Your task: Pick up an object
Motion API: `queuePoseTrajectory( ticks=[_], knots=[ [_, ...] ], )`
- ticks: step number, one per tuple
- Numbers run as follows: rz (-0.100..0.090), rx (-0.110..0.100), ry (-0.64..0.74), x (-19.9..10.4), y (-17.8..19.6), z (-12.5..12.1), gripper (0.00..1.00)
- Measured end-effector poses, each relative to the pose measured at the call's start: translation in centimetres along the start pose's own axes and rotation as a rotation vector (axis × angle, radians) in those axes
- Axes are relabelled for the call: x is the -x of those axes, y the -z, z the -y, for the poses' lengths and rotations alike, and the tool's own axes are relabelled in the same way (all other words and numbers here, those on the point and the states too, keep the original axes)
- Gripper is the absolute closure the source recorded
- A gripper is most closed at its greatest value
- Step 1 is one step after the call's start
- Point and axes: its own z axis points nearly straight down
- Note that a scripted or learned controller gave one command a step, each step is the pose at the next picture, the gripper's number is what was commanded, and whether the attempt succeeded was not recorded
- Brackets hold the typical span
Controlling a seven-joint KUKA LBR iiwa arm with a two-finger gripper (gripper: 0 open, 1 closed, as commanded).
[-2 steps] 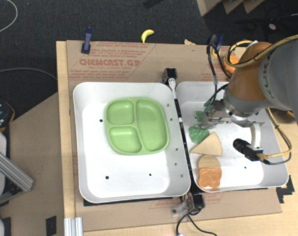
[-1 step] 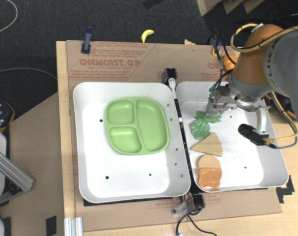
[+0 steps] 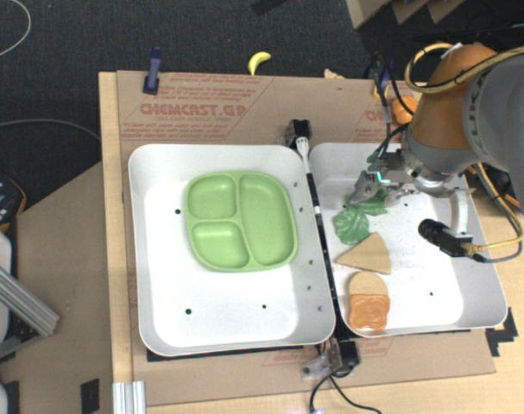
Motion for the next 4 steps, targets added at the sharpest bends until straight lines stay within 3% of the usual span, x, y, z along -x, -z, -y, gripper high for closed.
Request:
queuePoseTrajectory(
  ticks=[1,2,3,4],
  knots=[
    [0.0,-0.003,0.001,-0.6,-3.5,-1.2,0.0],
    [0.0,0.0,0.001,-0.6,-2.3,-1.2,1.0],
    [-0.001,-0.004,-0.007,8.3,-3.7,1.6,1.0],
    [-0.002,-0.006,-0.006,12.6,-3.6,6.8,1.0]
  ],
)
